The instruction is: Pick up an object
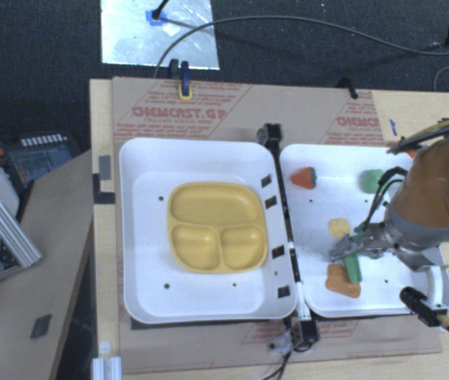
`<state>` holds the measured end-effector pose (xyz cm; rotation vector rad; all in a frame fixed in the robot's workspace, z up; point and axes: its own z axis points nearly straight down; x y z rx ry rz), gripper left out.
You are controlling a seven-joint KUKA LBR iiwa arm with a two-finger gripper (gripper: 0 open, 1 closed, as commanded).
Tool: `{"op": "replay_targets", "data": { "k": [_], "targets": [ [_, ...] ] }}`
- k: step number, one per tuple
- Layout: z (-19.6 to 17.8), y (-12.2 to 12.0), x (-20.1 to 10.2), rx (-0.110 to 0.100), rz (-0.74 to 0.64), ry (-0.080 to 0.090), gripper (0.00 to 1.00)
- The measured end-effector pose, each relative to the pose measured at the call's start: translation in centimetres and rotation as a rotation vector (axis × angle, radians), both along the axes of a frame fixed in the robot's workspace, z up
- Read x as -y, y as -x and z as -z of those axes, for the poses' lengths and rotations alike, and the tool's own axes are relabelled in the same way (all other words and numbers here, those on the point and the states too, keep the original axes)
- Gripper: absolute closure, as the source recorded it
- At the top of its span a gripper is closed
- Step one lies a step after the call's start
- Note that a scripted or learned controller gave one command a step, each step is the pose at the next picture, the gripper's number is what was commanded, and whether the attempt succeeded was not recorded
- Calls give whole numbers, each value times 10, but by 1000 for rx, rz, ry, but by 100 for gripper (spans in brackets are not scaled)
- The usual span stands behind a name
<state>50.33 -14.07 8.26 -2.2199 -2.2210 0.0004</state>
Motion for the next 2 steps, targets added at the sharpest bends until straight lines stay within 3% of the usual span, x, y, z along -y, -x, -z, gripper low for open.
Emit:
{"op": "replay_targets", "data": {
  "k": [1, 2],
  "targets": [
    [-13, -1, 0, 4, 0, 1, 100],
    [-72, -1, 10, 8, 1, 3, 100]
  ]
}}
